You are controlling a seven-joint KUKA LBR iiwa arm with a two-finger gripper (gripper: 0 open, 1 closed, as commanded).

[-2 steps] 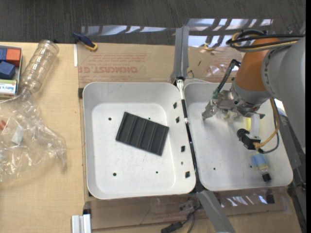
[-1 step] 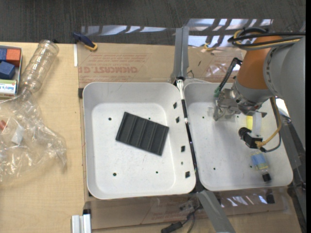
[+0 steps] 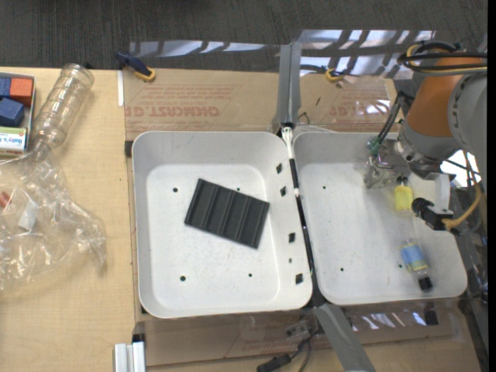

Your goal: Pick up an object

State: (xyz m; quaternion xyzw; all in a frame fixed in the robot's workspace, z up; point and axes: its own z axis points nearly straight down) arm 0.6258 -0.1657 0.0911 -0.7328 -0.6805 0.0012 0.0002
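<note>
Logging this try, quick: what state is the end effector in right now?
End effector: cannot be told from this view; it hangs over the right shallow white bin.

A fixed overhead camera looks down aslant on left bin (image 3: 163,289) and right bin (image 3: 341,239).

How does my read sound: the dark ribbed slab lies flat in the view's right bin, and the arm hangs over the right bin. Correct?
Not quite. The camera view shows the dark ribbed slab lying flat in the view's left bin, not the right one. The rest holds: the arm hangs over the right bin.
</note>
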